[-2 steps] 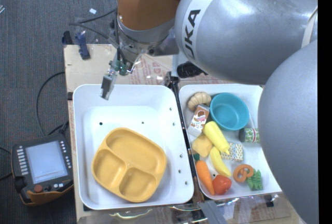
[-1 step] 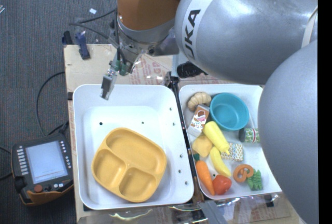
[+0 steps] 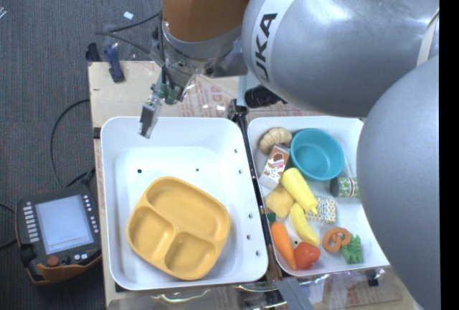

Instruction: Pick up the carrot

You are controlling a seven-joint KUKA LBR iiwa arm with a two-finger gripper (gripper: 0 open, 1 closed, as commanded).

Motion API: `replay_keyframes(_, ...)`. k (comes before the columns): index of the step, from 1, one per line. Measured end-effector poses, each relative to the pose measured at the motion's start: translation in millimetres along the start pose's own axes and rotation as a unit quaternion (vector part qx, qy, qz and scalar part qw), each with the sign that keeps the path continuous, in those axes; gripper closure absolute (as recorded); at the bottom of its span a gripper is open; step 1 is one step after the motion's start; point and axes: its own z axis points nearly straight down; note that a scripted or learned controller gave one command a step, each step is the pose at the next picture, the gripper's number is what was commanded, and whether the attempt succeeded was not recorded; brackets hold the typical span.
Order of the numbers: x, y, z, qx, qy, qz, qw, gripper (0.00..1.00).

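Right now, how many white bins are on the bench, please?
2. The left bin holds a yellow divided plate; the right bin holds the carrot among other toy food, and the arm covers part of it.

The bench (image 3: 107,90) carries two shallow white bins side by side, the left bin (image 3: 118,151) at nine o'clock and the right bin (image 3: 362,125) at three, rims nearly touching along the middle.

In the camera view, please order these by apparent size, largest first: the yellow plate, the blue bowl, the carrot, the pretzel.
1. Yellow plate
2. Blue bowl
3. Carrot
4. Pretzel
Carrot and pretzel look close; the carrot is longer, the pretzel rounder.
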Motion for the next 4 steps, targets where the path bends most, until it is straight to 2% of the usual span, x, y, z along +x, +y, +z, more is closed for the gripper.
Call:
replay_keyframes(2, 0, 0, 0, 0.0, 0.0, 0.0, 1.0, 0.0)
replay_keyframes(3, 69, -45, 58, 0.002, 0.002, -0.017, 0.9998, 0.0)
replay_keyframes(4, 6, -8, 170, 0.005, 0.004, -0.063, 0.998, 0.0)
